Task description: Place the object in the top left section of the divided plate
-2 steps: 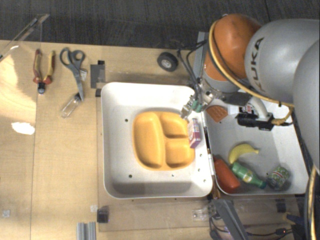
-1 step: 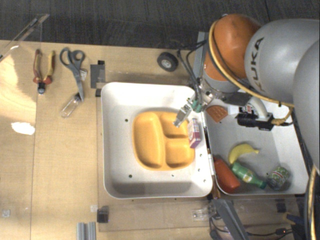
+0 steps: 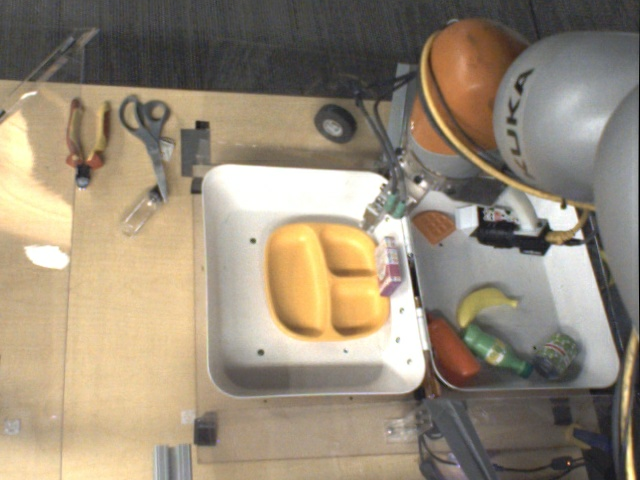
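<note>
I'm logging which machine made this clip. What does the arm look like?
The arm is bulky, with rounded light grey shells, an orange band above the wrist and black KUKA lettering. A yellow cable loops around the orange part, and black wiring runs near the gripper.

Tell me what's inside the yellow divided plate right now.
The divided plate sits in the left bin; its sections show bare yellow. A small pink box overlaps its right rim, beneath the gripper. What lies under that box is covered.
</note>
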Robot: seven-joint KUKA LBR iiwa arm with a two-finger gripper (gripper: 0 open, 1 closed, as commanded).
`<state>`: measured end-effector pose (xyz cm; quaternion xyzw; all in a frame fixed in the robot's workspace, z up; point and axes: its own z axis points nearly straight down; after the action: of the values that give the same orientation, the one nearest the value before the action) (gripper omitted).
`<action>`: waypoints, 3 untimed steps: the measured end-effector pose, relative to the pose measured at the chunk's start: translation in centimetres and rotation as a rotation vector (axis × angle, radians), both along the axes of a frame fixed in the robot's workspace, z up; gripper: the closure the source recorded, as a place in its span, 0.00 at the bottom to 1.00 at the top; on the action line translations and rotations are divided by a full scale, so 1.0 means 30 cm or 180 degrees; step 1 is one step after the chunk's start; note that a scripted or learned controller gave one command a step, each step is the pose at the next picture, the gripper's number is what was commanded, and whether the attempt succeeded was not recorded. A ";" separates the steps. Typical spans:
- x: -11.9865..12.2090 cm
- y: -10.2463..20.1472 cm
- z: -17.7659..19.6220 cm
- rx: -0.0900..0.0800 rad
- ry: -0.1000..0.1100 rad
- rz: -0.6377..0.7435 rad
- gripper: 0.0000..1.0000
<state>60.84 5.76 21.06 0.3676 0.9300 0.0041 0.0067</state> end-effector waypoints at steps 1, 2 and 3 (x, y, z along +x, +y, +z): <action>0.000 0.000 0.000 0.0000 0.0001 0.0000 0.00; 0.007 0.004 0.040 0.0005 -0.0024 0.0010 1.00; 0.006 0.004 0.040 0.0005 -0.0024 0.0010 0.00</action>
<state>61.03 5.89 22.25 0.3660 0.9305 0.0063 0.0099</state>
